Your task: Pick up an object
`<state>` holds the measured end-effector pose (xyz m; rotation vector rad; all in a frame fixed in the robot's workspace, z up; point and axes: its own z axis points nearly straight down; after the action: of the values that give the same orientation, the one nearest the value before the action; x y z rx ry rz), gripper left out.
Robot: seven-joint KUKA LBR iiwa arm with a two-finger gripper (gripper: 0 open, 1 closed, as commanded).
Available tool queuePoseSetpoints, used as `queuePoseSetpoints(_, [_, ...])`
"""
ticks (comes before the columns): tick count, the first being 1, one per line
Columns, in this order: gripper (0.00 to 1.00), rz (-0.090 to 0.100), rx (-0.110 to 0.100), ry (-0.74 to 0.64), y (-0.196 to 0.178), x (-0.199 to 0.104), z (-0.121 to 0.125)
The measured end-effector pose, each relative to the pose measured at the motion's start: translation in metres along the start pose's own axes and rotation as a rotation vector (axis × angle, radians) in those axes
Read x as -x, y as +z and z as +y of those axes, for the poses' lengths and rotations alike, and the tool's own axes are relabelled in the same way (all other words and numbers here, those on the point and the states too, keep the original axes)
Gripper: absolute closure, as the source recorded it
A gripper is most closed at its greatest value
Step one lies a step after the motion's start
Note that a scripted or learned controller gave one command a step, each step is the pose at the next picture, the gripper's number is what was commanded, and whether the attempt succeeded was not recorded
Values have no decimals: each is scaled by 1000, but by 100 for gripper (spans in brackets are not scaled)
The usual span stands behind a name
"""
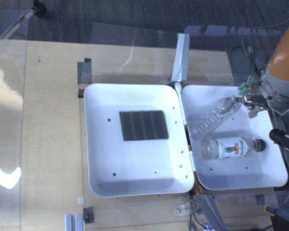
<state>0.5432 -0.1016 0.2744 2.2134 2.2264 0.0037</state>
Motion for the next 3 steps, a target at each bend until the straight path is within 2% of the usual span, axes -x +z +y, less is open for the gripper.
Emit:
queuePoseSetpoints(1, [0,-1,0,50,111,66,-21])
queuePoseSetpoints(2, [0,-1,1,-59,183,100,-20])
queuePoseSetpoints(3, [0,-5,13,-177,184,104,-52])
